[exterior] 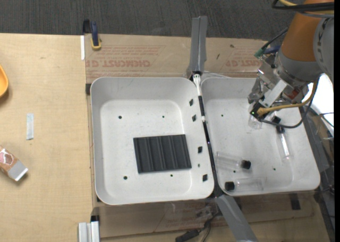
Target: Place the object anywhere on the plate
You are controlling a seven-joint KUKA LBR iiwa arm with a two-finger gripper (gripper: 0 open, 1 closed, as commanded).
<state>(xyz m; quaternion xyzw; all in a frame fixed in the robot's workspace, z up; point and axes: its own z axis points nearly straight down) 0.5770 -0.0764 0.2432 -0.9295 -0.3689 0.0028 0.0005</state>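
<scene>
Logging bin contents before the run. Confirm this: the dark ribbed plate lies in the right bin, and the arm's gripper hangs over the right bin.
One detail is wrong. The camera view shows the dark ribbed plate lying in the left bin, not the right one. The rest stands: the gripper hangs over the right bin.

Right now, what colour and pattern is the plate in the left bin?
Dark grey plate with lengthwise ridges; camera view.

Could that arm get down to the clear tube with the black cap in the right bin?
Probably yes. The tube lies loose on the right bin's floor, nothing over it, and the gripper hangs above that same bin, a little farther back.
</scene>
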